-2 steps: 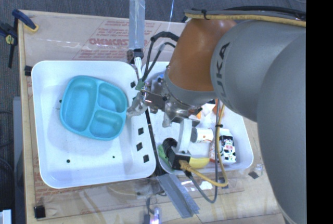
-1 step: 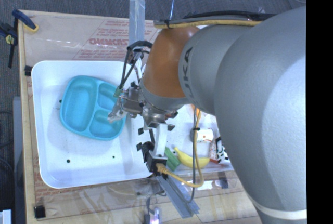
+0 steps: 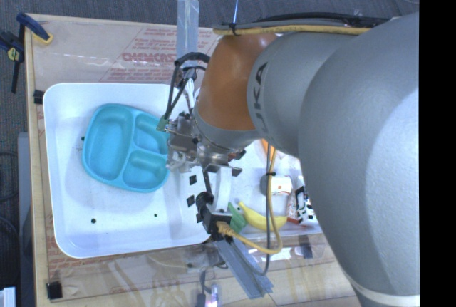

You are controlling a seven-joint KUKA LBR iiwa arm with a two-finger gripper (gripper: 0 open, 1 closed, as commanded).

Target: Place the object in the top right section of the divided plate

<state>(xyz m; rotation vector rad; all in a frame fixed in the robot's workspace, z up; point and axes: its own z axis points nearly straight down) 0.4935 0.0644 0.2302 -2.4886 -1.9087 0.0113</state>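
While the hand hung at the right rim of the blue plate, which lay in the left bin, the step looked like the approach for placing. Next it would need to settle over the plate's far right section. Whether the hand was spread, pressed together or carrying anything could not be told. A banana lay well right of the plate.

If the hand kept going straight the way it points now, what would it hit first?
Probably the right rim of the blue divided plate in the left bin; the hand points down over that edge. Depth is unclear, so it could meet the bin floor beside it instead.
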